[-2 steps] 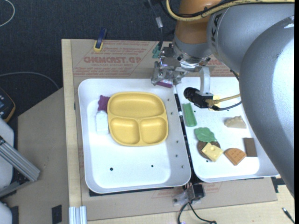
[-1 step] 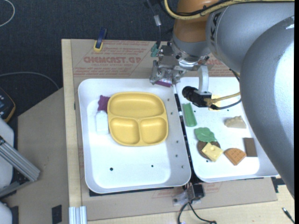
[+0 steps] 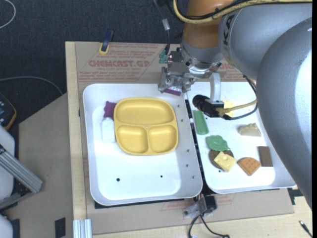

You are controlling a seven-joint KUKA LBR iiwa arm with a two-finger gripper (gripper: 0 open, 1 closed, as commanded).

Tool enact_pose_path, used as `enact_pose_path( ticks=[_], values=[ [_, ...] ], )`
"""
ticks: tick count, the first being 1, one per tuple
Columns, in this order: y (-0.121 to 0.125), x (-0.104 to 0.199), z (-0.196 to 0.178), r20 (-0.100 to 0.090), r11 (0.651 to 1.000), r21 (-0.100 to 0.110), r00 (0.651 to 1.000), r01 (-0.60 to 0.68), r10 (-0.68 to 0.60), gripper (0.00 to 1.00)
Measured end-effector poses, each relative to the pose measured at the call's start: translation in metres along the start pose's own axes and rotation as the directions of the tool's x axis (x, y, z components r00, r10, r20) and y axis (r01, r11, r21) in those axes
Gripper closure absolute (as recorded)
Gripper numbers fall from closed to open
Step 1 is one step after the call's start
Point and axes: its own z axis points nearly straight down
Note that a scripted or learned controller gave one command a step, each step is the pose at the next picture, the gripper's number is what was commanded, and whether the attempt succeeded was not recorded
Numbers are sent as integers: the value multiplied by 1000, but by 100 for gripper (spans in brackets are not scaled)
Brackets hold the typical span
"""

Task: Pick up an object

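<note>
the claw is hanging low over the far rim of the left bin, metal and boxy under the orange band. from this slant i cannot tell whether it is apart or together.

sweeping from the left: the left bin is lying smooth, white and shallow with rounded corners. at its left wall a purple block is sitting just behind a white bottle-shaped thing, and both are pressing against the yellow tray. that tray is looking like glossy plastic, rounded, and split into three compartments, one wide at the back and two smaller in front.

moving right, the small purple piece is peeking out directly beneath the claw, just behind the yellow tray's far right corner and close to the wall between the bins. whether the claw is touching it, i cannot tell.

over the divide, the right bin is carrying toy food. a long green stick is lying along the left wall. nearer the camera a green leafy piece is resting beside a brown disc with a yellow cheese wedge on top of it. further right an orange-brown waffle piece is showing a grid texture, a beige lumpy piece is sitting behind it, and a flat brown rectangle is lying next to the arm's grey bulk.
</note>
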Motion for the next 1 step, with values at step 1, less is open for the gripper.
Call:
enact_pose_path(
  ticks=[1],
  values=[
    [1, -4, 21, 1, 1000, 3, 1000, -1, 1, 100]
  ],
)
